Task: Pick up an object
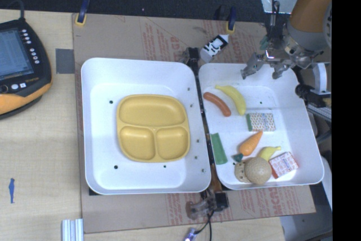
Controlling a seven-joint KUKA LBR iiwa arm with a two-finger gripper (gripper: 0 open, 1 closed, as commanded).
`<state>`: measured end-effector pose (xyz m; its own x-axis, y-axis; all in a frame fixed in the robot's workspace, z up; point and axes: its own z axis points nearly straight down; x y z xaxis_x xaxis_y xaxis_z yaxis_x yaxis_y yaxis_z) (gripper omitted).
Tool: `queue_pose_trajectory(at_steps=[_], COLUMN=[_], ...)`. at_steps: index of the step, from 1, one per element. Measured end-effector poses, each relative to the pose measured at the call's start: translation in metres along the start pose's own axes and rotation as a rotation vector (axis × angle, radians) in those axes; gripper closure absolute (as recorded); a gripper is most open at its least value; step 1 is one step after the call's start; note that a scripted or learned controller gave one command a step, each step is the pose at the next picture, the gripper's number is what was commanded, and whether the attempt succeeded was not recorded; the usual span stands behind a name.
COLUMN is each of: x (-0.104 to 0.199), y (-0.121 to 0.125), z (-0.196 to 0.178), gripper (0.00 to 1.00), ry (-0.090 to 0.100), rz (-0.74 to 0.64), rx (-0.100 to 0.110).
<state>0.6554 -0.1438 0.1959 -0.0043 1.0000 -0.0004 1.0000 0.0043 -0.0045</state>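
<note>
Gripper [266, 68] at upper right of frame, above far edge of right bin [307, 121], fingers spread apart, nothing between them. Right bin holds sausage [218, 104], banana [233, 97], patterned packet [261, 121], carrot [250, 143], green block [218, 148], small yellow fruit [269, 152], round tan ball [257, 170], red-white packet [283, 164]. Left bin [96, 121] at frame centre holds yellow divided tray [153, 127]. Teach pendant [20, 68] at left edge.

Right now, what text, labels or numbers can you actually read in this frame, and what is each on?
No text is legible.
Cardboard sheet: red print, too blurred to read.
Small red and white packet: print too small.
Patterned packet: unreadable.
Black and white object: markings unreadable.
Teach pendant: screen too blurred.
</note>
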Motion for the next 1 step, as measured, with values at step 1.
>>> queue_pose_trajectory(at_steps=[1], x=[0.0393], y=[-0.0243], z=[0.0991], gripper=[0.0], ry=[-0.003], rz=[0.001], rx=[-0.012])
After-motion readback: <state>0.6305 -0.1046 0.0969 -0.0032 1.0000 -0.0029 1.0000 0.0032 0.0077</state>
